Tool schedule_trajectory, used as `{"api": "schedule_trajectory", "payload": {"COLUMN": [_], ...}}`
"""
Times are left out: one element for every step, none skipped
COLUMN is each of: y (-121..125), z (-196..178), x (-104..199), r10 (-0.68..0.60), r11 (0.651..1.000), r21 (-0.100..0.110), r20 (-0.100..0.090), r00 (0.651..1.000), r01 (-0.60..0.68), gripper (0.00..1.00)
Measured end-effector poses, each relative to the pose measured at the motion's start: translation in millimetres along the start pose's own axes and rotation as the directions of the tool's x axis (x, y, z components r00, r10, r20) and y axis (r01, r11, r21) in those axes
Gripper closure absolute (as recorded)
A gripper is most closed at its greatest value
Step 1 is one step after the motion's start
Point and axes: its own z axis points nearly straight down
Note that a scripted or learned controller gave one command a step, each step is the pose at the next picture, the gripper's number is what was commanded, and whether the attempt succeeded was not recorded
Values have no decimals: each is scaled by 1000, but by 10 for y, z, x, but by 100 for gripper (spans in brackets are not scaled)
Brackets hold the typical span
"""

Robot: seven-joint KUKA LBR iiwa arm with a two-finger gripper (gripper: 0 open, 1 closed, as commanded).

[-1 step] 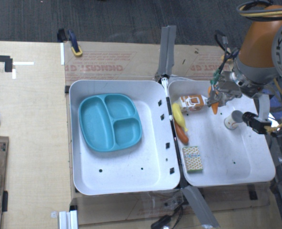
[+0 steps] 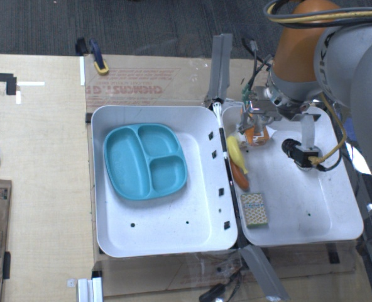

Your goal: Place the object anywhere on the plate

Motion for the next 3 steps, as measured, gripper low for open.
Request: {"api": "schedule_trajectory", "payload": {"y": [49,-163,-3], "z": [-436,173,12], "x": [-69,541,1224], "r10": [-95,-209,-170], "r11": [995,978,985], "r21": [-2,2,-2], "r20": [1,0,1], "r00": [995,978,985], "r01": [95,209,170], "gripper": [100,100,100]}}
